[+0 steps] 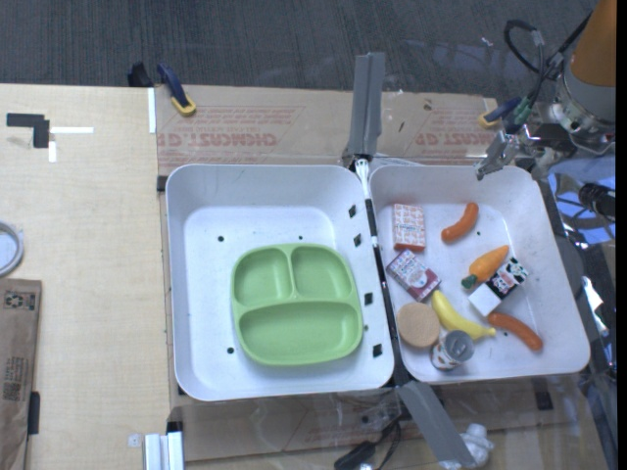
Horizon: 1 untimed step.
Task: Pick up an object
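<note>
Two white bins are sitting mid-frame: the left bin (186, 292) is holding a green divided plate (297, 304), the right bin (563, 292) a cluster of toy foods. The gripper (502, 155) is hovering over that bin's upper right rim, grasping nothing; its opening cannot be told. Judged step: approach. Next: descending onto the sausage (460, 221), avoiding the carrot (489, 263).

My arm (598, 47) enters from the upper right, orange band uppermost, grey wrist (578, 116) below it. Black cables loop beside the wrist. My claw (500, 155) points down and left, at the upper right of the view. It grips nothing.
</note>
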Motion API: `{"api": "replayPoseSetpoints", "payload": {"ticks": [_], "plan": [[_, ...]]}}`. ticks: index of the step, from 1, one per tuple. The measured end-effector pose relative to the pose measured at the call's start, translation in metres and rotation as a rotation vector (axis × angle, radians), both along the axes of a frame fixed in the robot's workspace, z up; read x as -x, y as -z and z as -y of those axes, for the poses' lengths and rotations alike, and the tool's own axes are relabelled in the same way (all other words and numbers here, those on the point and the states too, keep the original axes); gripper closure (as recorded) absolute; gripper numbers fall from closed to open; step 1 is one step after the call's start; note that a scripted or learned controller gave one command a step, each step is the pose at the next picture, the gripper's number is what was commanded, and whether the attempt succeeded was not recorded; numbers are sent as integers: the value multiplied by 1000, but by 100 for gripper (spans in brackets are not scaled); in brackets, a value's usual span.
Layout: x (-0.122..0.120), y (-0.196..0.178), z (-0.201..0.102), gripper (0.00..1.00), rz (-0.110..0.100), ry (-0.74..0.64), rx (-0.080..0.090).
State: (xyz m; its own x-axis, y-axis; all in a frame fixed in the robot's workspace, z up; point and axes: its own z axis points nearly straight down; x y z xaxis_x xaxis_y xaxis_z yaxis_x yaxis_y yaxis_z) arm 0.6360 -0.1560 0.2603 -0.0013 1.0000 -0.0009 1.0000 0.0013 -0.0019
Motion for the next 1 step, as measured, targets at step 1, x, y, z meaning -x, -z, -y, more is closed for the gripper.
{"api": "replayPoseSetpoints", "payload": {"ticks": [1], "plan": [[-4, 114, -3, 0, -1, 51, 0]]}}
